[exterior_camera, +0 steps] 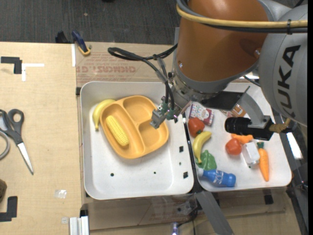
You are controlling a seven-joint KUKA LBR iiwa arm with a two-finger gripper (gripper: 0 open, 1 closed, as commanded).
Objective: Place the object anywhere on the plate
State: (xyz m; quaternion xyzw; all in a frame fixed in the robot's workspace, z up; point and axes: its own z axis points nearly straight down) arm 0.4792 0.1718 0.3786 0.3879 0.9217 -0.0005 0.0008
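A yellow-orange divided plate (139, 131) lies in the left bin (98, 180). A corn cob (117, 130) rests in the plate's left compartment. A banana (100, 110) curves along the plate's upper left rim. My gripper (158, 117) hangs over the plate's right edge, near the wall between the two bins. The big wrist above hides much of it, and I see nothing clearly held in it.
The right bin (281, 177) holds a red tomato (195, 126), a small banana (200, 143), a green item (208, 159), a blue bottle (219, 178), a carrot (264, 164), an orange-red fruit (234, 147) and a red packet (201, 113). Scissors (17, 136) lie on the bench at left.
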